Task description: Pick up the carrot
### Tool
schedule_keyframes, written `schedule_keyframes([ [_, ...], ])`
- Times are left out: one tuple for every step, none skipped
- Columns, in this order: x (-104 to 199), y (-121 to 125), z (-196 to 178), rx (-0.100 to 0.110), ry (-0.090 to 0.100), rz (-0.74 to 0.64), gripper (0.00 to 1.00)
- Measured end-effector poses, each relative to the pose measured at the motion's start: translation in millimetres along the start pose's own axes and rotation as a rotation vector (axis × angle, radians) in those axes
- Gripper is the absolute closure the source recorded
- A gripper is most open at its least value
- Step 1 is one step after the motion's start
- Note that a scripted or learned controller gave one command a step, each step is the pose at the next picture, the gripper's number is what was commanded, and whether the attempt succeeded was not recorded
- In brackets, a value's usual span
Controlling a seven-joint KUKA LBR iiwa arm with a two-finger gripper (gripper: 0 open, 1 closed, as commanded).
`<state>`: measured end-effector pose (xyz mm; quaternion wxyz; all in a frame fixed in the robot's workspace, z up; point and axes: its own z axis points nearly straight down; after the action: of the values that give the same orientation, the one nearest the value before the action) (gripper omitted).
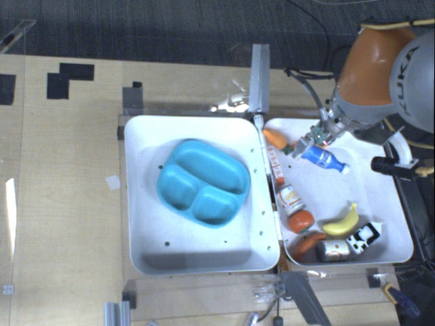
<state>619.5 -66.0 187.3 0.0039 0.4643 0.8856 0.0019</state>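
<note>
The gripper (307, 141) is hanging over the upper part of the right bin (401, 240), and the carrot (275, 138) is lying just to its left, tucked into that bin's top-left corner against the dividing wall. How wide the tool is set is not something this view is giving away, so I cannot tell whether it is spread or closed; nothing orange is showing in its grasp.

The blue bottle (325, 159) is lying just right of the carrot, almost under the tool, and that is the trap here. To do this well, the arm should be sliding left until it is centred over the carrot's middle, turning the wrist so it is closing across the narrow width rather than along the length, and dropping straight down with room on both sides. The corner wall is crowding one side, so the approach is wanting care there.

Below the carrot, a small jar (290, 198) and a tomato (300, 220) are sitting well clear.
</note>
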Motion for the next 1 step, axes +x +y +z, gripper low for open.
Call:
schedule_keyframes([
  [-7.6,-7.2,-69.7,-0.001,-0.002,-0.130,1.00],
])
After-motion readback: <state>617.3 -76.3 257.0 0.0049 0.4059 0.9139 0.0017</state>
